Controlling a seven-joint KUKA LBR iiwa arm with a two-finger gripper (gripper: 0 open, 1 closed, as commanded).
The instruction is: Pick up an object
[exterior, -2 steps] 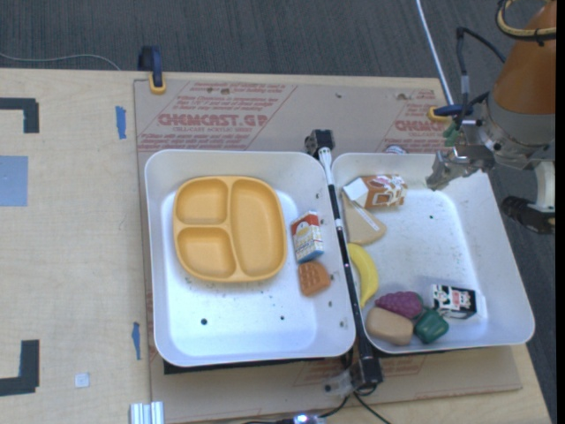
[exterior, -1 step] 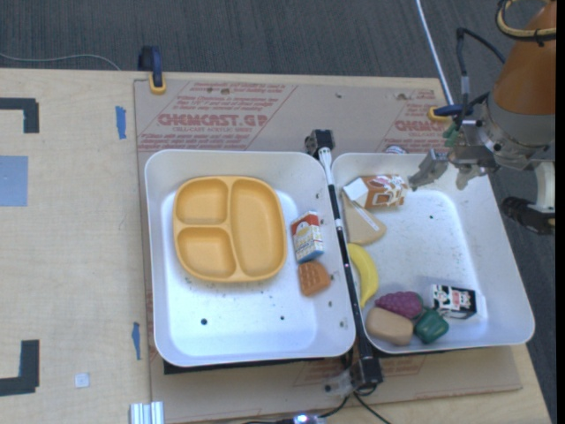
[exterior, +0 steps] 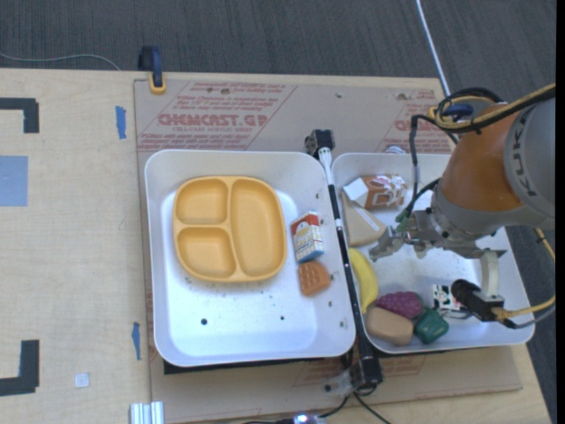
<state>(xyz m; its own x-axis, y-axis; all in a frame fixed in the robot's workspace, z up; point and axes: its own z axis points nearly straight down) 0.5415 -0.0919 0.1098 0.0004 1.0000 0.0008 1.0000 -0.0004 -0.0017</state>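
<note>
Nearest the camera, right bin [exterior: 516,276] clutter: tan lump [exterior: 389,326], purple item [exterior: 400,304], green piece [exterior: 431,327], banana [exterior: 363,277], all loose. Claw [exterior: 399,237] hovers low over the bin's middle; spread or pressed together, cannot tell. Nothing lifted, so the pick appears not yet done.

The brown protective sheet [exterior: 265,113] lying on the bench under the two bins carried red printing along its far edge, where the large word read roughly "CHEMCAST GP" with smaller lines above and below too fine to make out. More of the same red print showed at the far right of the sheet, beside the arm, but it was cut off and illegible. The small red and blue carton [exterior: 306,237] in the left bin bore markings too small to read.
</note>
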